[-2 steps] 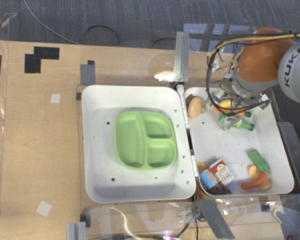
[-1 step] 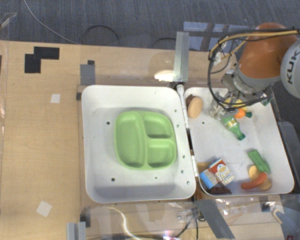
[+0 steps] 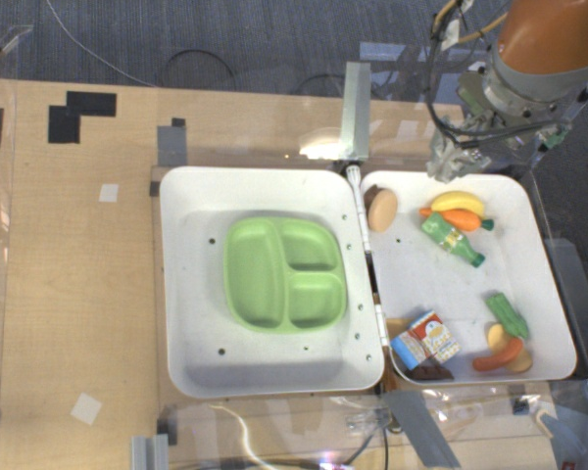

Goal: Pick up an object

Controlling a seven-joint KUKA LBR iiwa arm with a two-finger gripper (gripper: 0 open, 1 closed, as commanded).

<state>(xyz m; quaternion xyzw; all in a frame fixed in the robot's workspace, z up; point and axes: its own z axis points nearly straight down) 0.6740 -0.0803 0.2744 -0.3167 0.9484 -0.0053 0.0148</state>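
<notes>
Hand (image 3: 451,162) over right bin's (image 3: 544,262) far edge, grip state unclear. Banana (image 3: 457,203) nearest: light, stiff plastic, slick; grab mid-body.

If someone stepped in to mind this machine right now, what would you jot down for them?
Claw: above the right bin's far edge; nothing seen between its fingers.
Right bin: egg, banana, carrot, green bottle, cucumber, small carton and a few more toy foods at the near edge.
Left bin: green tray.
Done: nothing picked up yet.
Left: lower, grip one item, lift.
</notes>
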